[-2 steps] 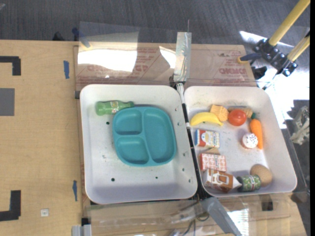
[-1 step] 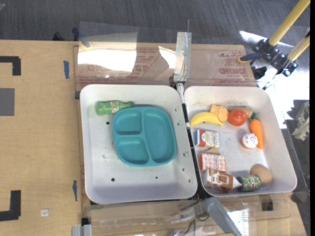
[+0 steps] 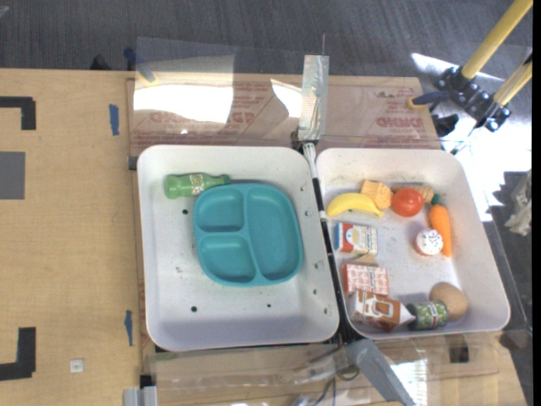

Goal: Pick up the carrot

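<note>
Two white bins side by side on the bench. Left bin: teal divided plate near centre, three compartments. Green bottle lying on its side near the far edge, touching or just beside the plate's far-left corner.

Right bin: cluttered.
- Carrot near the right wall, in the far half. Long axis runs roughly far-to-near, parallel to the right wall. Thick end with a bit of green at the far end, taper pointing toward the near edge. Lies flat.
- White ball with small markings just left of the carrot, touching it or nearly so.
- Tomato just beside the carrot's top, to its left.
- Orange-yellow block and banana near the far-left corner, close together.
- Small carton with blue and red print below the banana, along the left wall.
- Pink-red packet nearer still; brown-and-white carton at the near-left corner.
- Green can on its side at the near edge, beside a brown egg-shaped item in the near-right corner.

A grey part pokes in at the bottom edge, below the bins; cannot tell what it is. Gripper state: cannot tell.

Yellow-legged stand on the floor beyond the right bin's far-right corner.
</note>
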Available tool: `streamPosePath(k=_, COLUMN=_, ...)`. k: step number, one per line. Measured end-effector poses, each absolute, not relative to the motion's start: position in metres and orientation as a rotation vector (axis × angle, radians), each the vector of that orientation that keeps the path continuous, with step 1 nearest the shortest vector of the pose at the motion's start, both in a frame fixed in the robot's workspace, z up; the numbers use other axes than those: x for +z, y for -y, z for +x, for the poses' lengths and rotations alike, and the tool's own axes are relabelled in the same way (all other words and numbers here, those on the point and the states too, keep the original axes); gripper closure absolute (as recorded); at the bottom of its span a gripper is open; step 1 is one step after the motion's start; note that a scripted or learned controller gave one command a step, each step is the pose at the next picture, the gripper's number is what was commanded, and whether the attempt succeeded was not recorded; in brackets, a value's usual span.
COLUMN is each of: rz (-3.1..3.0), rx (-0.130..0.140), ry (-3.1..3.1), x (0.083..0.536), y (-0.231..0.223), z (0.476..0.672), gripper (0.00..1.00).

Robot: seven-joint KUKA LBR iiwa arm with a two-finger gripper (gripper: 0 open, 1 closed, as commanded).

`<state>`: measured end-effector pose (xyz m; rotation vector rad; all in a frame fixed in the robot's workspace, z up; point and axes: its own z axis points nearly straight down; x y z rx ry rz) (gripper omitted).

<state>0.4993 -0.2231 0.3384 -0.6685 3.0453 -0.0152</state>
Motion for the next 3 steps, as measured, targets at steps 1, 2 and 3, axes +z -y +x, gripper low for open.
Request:
streamPosePath(k=1, rz=-0.662, rx=-0.021, ry=-3.037, x=0.350, y=0.223, z=0.501, gripper=1.00)
streamPosePath(k=2, rz=-0.656, rx=-0.027, ry=-3.029, x=0.362, y=0.223, z=0.504, gripper=1.00)
streamPosePath(k=3, rz=-0.651, rx=-0.032, ry=-3.020, x=0.374, y=0.223, z=0.506, gripper=1.00)
